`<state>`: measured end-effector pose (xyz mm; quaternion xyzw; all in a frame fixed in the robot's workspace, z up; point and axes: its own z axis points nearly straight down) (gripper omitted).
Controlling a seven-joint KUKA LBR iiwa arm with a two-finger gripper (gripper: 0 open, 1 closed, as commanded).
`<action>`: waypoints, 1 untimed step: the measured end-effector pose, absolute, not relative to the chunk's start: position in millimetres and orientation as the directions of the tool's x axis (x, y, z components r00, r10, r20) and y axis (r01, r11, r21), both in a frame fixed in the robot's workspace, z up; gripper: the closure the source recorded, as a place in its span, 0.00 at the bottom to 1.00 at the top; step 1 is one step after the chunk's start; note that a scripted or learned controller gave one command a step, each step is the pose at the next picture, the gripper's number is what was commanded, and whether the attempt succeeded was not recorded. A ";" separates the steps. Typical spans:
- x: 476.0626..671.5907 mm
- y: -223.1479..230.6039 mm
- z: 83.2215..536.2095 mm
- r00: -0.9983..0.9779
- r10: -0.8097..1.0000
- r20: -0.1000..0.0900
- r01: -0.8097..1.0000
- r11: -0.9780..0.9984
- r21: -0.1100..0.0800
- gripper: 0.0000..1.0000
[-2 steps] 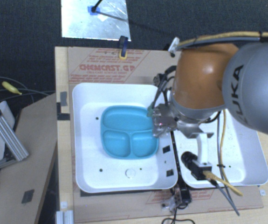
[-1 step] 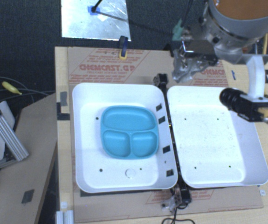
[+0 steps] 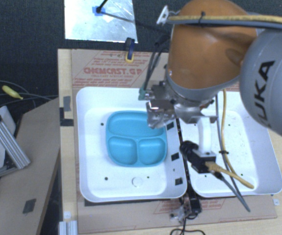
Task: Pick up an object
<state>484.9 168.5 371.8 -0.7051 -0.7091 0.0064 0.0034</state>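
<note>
Gripper over blue divided tray's upper-right rim; finger state can't be told. Should descend straddling that rim.

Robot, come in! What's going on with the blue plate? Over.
Gripper low over left bin, at blue tray's right rim. Grip on it unconfirmed. Tray flat in bin. Nothing else near it.

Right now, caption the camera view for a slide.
KUKA arm's gripper poised over the blue divided tray's right edge in the left bin.
</note>
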 end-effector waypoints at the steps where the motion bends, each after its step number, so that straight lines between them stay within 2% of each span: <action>1: 487.3 167.1 391.9 -0.006 1.000 0.002 1.000 0.006 0.004 1.00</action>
